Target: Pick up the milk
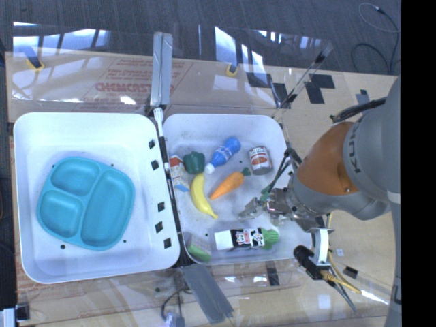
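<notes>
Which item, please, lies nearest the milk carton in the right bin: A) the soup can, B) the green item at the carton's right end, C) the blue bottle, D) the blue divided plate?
B: the milk carton lies on its side near the right bin's front edge, and the green item touches its right end, while the other three sit farther off.

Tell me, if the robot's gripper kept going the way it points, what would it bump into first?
The gripper points left across the right bin. Going straight on, it would probably meet the banana or the carrot first. The milk lies below that line. Height is unclear.
</notes>
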`<action>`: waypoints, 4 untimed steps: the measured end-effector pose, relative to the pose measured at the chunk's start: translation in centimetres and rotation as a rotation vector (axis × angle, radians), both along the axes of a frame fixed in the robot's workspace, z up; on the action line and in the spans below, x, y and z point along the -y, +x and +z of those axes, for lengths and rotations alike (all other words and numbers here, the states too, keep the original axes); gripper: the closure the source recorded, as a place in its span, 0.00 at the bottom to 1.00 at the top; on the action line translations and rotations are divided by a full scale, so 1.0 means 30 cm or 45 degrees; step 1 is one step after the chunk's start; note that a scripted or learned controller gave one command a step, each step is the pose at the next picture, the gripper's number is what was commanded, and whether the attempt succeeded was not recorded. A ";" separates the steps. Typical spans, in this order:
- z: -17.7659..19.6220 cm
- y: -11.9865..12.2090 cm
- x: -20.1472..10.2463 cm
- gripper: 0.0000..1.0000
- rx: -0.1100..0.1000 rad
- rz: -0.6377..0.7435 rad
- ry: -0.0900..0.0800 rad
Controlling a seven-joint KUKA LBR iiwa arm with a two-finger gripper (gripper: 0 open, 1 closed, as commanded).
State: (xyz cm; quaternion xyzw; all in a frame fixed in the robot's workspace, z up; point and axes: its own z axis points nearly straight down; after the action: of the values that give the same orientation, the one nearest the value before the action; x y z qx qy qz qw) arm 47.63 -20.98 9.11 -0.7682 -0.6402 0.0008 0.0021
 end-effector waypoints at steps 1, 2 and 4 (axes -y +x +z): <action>0.032 0.001 -0.001 1.00 -0.001 0.007 0.000; 0.313 0.001 -0.289 1.00 0.000 -0.135 -0.002; 0.406 0.003 -0.495 1.00 -0.005 -0.921 -0.004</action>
State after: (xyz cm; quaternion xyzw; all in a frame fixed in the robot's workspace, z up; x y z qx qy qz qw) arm 47.71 -6.13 21.30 -0.9450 -0.3271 0.0024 0.0021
